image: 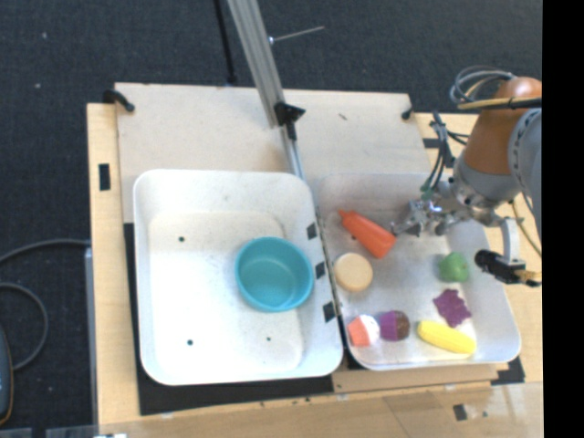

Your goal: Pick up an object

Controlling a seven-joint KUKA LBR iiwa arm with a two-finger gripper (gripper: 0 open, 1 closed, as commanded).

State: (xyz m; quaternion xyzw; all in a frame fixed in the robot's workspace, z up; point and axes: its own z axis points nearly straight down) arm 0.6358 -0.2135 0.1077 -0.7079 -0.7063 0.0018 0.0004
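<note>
We see the two-finger gripper [418, 223] hanging over the right white bin [497, 343]; its finger state we cannot tell. The orange carrot-shaped toy [368, 232] lies just left of it, long axis slanting down-right toward it.

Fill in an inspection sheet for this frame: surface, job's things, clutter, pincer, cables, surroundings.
Surface: wooden bench bearing two white bins, left bin and right bin.
Job's things: right bin holds orange carrot, tan round piece, green piece, purple piece, yellow piece, red-white piece, dark purple ball.
Clutter: blue bowl in left bin.
Pincer: pincer over right bin, beside carrot; finger state unclear.
Cables: grey loops above arm; cable on floor, left.
Surroundings: dark carpet; metal post.
</note>
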